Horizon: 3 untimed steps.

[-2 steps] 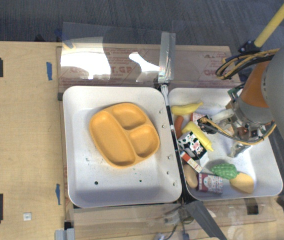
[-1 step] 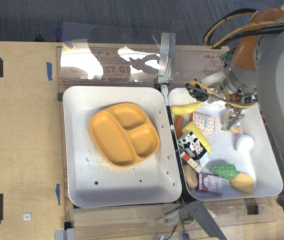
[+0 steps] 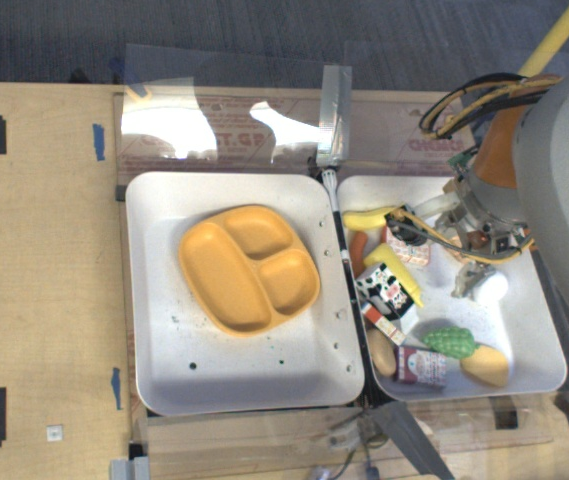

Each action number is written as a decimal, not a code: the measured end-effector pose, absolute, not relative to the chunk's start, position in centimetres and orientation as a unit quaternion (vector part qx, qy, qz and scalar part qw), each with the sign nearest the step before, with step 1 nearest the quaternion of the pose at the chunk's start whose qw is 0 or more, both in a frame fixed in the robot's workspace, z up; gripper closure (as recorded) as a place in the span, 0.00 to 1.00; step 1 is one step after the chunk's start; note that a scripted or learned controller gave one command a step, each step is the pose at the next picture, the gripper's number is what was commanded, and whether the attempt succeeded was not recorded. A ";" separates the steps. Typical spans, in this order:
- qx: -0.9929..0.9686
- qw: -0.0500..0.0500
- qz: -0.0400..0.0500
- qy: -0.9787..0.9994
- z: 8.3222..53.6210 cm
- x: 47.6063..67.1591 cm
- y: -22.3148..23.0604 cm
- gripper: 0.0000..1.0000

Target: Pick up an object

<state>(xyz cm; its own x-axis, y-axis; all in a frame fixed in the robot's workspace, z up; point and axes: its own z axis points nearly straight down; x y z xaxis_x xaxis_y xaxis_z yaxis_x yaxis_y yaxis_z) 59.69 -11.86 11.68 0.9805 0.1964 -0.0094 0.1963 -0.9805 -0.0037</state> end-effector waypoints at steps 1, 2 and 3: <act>-0.993 0.000 -0.003 -0.114 20.9 59.1 -14.9 0.00; -0.995 0.000 -0.001 -0.100 24.6 57.0 -16.4 0.00; -0.995 0.003 0.007 -0.098 12.6 58.4 -20.4 0.00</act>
